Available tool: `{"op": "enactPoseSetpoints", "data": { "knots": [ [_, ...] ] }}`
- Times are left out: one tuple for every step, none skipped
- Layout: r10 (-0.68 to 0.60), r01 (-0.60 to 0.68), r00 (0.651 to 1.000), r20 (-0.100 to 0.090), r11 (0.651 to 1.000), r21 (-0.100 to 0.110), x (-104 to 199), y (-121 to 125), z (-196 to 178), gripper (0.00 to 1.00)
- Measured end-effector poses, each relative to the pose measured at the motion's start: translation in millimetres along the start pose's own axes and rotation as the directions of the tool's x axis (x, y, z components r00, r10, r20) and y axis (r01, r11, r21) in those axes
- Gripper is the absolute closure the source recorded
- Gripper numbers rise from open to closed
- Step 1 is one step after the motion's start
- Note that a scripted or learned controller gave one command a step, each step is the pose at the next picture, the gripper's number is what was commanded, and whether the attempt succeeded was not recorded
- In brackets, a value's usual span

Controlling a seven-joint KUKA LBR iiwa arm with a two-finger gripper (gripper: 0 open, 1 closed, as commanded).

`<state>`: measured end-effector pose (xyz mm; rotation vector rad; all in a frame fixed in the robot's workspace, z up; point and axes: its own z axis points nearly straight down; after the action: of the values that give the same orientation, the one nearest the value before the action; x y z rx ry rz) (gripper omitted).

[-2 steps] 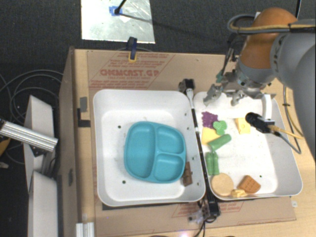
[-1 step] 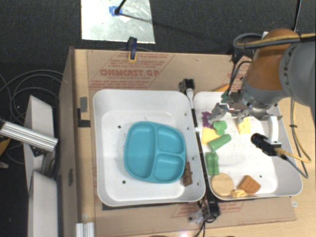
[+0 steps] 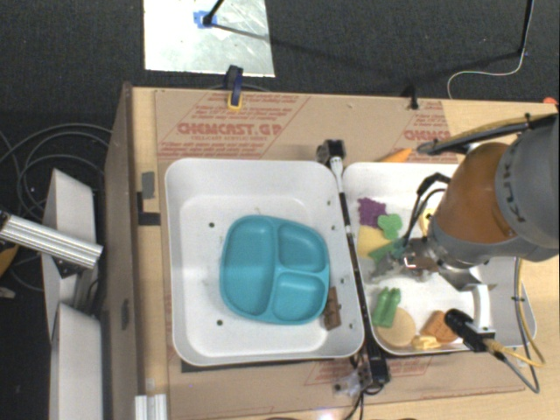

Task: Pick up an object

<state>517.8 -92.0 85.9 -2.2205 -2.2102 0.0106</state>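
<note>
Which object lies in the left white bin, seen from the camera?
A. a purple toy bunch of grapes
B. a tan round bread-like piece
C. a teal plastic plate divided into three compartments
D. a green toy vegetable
C: the teal plastic plate divided into three compartments rests on the floor of the left white bin, while the small toy foods lie in the right white bin.

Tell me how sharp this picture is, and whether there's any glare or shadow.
Camera view: soft and grainy overall; bright glare on the foil sheet at the top; the white bins look even, the blue plate casts faint shadow; the arm shades the toys beneath it.
</note>
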Motion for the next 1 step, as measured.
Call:
{"op": "enactPoseSetpoints", "data": {
  "knots": [
    [-0.004, 0.004, 1.0, 0.004, 1.0, -0.017, -49.9, 52.1, 0.4, 0.0]
  ]
}}
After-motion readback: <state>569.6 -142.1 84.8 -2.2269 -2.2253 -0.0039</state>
